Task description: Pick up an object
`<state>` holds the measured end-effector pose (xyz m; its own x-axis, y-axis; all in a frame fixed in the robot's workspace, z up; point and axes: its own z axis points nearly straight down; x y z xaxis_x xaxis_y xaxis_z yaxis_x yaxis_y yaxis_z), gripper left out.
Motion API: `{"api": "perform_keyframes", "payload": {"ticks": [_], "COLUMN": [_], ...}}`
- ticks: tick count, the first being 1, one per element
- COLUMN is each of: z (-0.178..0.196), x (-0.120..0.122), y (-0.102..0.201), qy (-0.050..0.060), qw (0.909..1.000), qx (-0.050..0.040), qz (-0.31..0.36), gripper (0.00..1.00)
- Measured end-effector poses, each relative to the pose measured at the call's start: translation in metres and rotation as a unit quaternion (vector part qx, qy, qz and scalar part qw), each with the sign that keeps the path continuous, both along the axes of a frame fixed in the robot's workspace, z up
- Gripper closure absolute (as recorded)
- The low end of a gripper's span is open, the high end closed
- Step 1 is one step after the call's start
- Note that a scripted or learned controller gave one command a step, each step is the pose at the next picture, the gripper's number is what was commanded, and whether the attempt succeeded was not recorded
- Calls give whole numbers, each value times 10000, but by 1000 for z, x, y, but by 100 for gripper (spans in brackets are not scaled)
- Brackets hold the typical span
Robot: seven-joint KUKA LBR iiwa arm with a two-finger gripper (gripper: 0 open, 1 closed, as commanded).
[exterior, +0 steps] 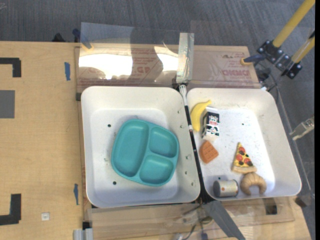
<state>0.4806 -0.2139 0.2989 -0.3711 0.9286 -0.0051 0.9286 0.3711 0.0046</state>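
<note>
Croissant (253,183), metal can (226,187), pizza slice (243,158)

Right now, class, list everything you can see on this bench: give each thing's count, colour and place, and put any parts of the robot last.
white bins: 2, white, side by side on the bench
divided plate: 1, teal, three compartments, in the left bin
toy banana: 1, yellow, right bin, top left by the divider
small carton: 1, white with black patches, right bin, beside the banana
waffle-like toy piece: 1, orange, right bin, below the carton
toy pizza slice: 1, yellow with red spots, right bin, centre right
toy croissant: 1, tan, right bin, lower right
small can: 1, grey metal, lying on its side, right bin, left of the croissant
</note>
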Motion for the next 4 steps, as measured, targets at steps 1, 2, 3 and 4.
{"api": "perform_keyframes", "payload": {"ticks": [1, 2, 3, 4], "z": [-13, -2, -31, 4], "x": [-1, 1, -1, 20], "y": [-10, -10, -9, 14], "qy": [29, 2, 37, 16], "qw": [9938, 9939, 9704, 8278], "qx": [19, 10, 25, 26], "qz": [-1110, -1102, -2415, -5610], "gripper": [100, 100, 100, 100]}}
